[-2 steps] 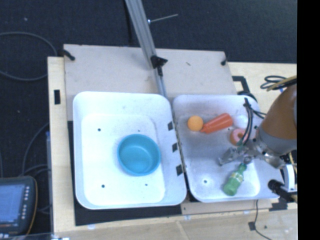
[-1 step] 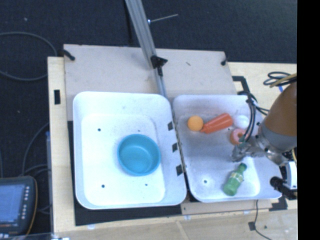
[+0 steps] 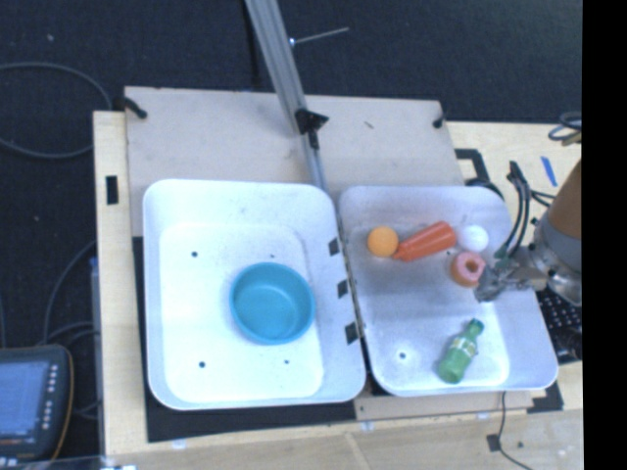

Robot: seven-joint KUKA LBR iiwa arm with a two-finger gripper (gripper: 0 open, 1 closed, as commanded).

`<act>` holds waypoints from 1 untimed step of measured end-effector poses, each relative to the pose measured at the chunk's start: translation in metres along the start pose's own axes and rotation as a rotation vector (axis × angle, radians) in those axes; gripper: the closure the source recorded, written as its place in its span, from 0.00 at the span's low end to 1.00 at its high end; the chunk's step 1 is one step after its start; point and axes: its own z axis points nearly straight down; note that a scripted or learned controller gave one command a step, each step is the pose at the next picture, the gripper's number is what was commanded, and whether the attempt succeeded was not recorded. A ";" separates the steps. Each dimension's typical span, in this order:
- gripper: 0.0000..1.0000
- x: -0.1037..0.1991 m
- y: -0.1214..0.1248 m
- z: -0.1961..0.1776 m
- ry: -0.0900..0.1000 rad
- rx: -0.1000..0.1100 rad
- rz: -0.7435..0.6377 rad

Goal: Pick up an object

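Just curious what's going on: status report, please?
Gripper low in right bin, beside pink ring. Nothing visibly held. White ball, carrot close by.

right bin: orange ball (image 3: 382, 241) | carrot (image 3: 425, 241) | white ball (image 3: 474, 236) | pink ring (image 3: 467, 268) | green bottle (image 3: 458, 352) lying tilted

Dark carpet floor (image 3: 118, 27) all round. Pale wood counter (image 3: 245, 125). Metal pole (image 3: 279, 52) slanting across top. Cables (image 3: 39, 116) at left, screen (image 3: 29, 399) in bottom-left corner.
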 end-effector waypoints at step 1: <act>1.00 0.005 0.011 -0.061 0.001 -0.003 -0.014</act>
